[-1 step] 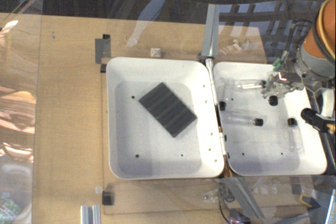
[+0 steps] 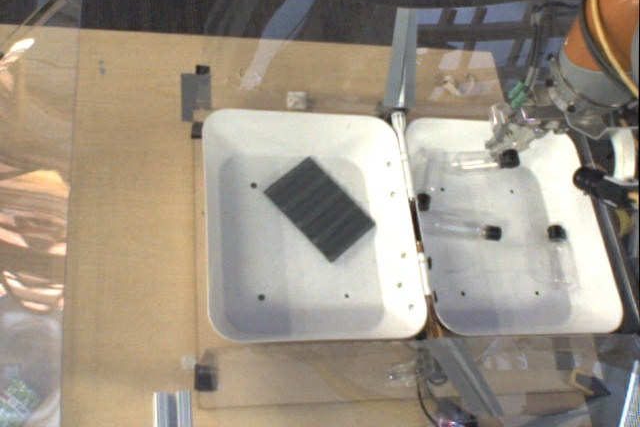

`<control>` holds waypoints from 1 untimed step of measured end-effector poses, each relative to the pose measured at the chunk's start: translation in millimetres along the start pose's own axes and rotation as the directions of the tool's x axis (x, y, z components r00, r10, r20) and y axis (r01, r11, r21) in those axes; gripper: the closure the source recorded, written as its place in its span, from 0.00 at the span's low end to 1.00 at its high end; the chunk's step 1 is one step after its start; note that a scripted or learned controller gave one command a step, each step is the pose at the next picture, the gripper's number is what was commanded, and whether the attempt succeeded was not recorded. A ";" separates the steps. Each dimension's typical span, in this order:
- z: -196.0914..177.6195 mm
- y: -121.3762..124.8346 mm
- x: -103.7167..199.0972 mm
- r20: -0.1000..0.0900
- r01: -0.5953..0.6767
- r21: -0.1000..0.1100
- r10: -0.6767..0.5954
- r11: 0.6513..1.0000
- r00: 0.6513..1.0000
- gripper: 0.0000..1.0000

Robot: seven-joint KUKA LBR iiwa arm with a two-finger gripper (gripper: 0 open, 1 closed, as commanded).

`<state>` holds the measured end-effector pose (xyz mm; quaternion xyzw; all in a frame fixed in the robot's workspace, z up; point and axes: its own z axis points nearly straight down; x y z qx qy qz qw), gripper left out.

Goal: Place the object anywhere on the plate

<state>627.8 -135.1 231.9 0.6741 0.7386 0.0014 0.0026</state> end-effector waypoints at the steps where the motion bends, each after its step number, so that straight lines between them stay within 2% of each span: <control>1: -38.9 42.8 3.2 0.000 0.071 0.000 -0.071 0.997 0.997 1.00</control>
